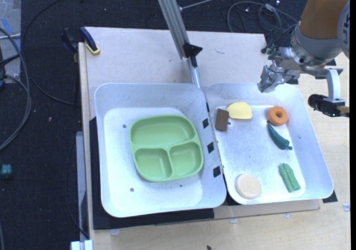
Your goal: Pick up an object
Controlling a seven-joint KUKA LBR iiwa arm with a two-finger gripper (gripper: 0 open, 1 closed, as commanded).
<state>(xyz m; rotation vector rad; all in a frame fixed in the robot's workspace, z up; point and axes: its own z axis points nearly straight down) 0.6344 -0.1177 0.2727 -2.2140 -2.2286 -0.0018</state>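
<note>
- Camera view: the right bin is seen to hold an orange ring, a yellow piece, a brown block, a dark green pepper-like piece, a light green bean-like piece and a pale round disc.
- The ring is placed near the bin's far side, just above the pepper-like piece.
- The gripper is held above the bin's far edge, apart from every item; nothing is gripped, and its opening cannot be told.
- A green divided tray is set in the left bin.
</note>
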